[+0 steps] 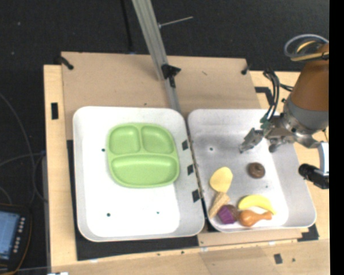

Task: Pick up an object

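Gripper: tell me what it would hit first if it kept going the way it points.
The gripper points down-left, so it probably meets the bare floor of the right bin first; depth is unclear. The brown round piece lies beside that line.

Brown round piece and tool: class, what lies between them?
Bare white bin floor separates the tool from the brown round piece, as the camera view shows.

1. We see bare floor across the back and left of the right bin, open to approach.
2. Its front corner is crowded: yellow chip, purple piece, banana, drumstick, nearly touching.
3. The brown round piece sits apart, clear all round.
4. The green divided plate takes up the back of the left bin.
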### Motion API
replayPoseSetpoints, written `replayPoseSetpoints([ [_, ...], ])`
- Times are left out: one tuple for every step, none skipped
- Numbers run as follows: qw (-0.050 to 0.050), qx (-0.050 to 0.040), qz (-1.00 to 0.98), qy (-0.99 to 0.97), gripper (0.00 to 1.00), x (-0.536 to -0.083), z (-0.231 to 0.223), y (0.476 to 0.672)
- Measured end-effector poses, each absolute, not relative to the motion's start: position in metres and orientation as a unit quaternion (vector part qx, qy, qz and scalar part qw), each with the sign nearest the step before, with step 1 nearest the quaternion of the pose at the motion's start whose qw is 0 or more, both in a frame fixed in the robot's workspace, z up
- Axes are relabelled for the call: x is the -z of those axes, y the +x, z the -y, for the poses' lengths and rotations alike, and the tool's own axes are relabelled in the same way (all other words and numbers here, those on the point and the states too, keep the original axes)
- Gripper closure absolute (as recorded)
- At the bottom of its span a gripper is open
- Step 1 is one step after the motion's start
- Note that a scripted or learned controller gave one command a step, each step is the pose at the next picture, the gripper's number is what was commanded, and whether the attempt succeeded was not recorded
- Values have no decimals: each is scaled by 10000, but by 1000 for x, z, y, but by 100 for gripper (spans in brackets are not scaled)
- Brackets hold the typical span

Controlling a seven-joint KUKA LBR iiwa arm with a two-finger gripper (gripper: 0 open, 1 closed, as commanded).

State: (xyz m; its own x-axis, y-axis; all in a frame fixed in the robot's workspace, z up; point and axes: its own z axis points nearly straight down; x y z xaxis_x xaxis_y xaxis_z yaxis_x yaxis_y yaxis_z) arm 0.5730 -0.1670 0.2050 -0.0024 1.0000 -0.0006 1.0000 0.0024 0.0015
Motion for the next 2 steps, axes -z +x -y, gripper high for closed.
replayPoseSetpoints([
  [7, -5, -7077, 7065, 0, -205, 167, 573],
  [-12, 15, -7070, 7072, 0, -151, 158, 570],
])
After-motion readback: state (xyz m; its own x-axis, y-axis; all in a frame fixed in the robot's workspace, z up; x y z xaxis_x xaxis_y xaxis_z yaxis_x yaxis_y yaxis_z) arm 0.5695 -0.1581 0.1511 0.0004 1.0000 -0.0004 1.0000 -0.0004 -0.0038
